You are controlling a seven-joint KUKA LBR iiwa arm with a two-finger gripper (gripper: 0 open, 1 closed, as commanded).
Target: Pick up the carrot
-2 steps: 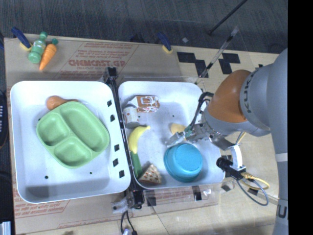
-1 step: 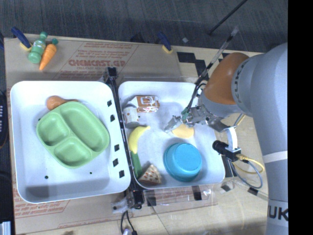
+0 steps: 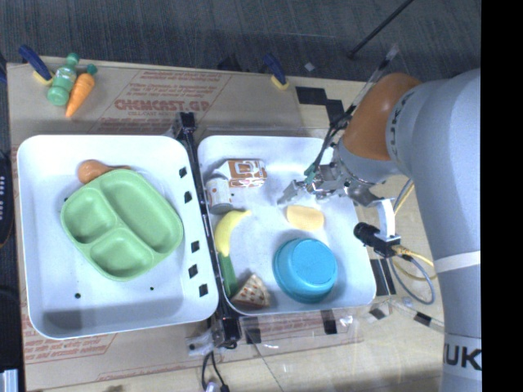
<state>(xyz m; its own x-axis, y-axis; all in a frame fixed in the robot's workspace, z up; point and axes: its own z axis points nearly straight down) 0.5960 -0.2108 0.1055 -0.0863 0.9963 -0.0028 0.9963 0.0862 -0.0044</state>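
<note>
The carrot [image 3: 79,94], orange with a green top, lies on the cardboard at the far left, outside both bins and beside a green toy bottle [image 3: 61,84]. My gripper [image 3: 301,191] hangs low over the middle of the right bin [image 3: 351,296], far from the carrot. It is open with nothing between its fingers, just above a pale yellow piece [image 3: 305,216]. An orange rounded thing [image 3: 92,170] peeks from behind the green plate in the left bin; what it is I cannot tell.
The left bin [image 3: 49,300] holds a green divided plate [image 3: 121,223]. In the right bin are a blue bowl [image 3: 306,269], a banana [image 3: 225,229], a small can [image 3: 216,192], a printed packet [image 3: 246,173] and a wedge-shaped toy [image 3: 252,292]. Blue clips sit on the cardboard.
</note>
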